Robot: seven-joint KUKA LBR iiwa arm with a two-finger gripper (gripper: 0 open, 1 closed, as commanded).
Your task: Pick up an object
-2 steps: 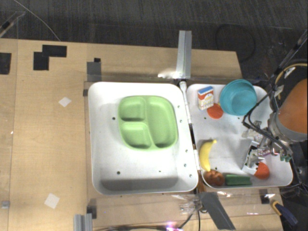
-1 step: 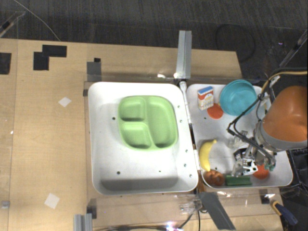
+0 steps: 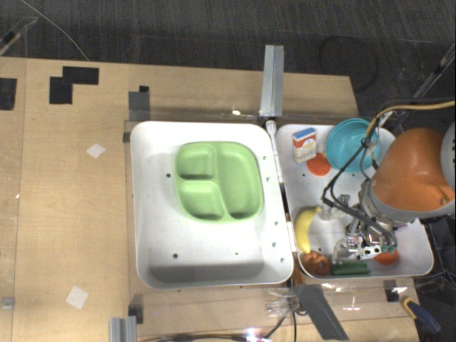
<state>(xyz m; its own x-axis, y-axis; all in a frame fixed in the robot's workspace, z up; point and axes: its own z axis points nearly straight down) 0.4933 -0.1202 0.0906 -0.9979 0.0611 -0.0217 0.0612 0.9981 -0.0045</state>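
My gripper (image 3: 354, 248) hangs low over the front of the right bin (image 3: 420, 261), under the orange wrist band. Right around it lie a green flat piece (image 3: 349, 268), a red-orange piece (image 3: 386, 257), a brown round object (image 3: 315, 263), a yellow banana-like object (image 3: 305, 228) and a white object (image 3: 326, 226). The arm hides the fingertips, and I see nothing clearly between them. Farther back in the same bin are a blue bowl (image 3: 348, 141), a small white and red carton (image 3: 304, 144) and a red disc (image 3: 318, 165).
The left bin (image 3: 149, 191) holds a green divided tray (image 3: 217, 180). A metal post (image 3: 271, 84) stands behind the gap between the bins. Black cables loop from the wrist over the right bin. The wooden bench spreads out to the left.
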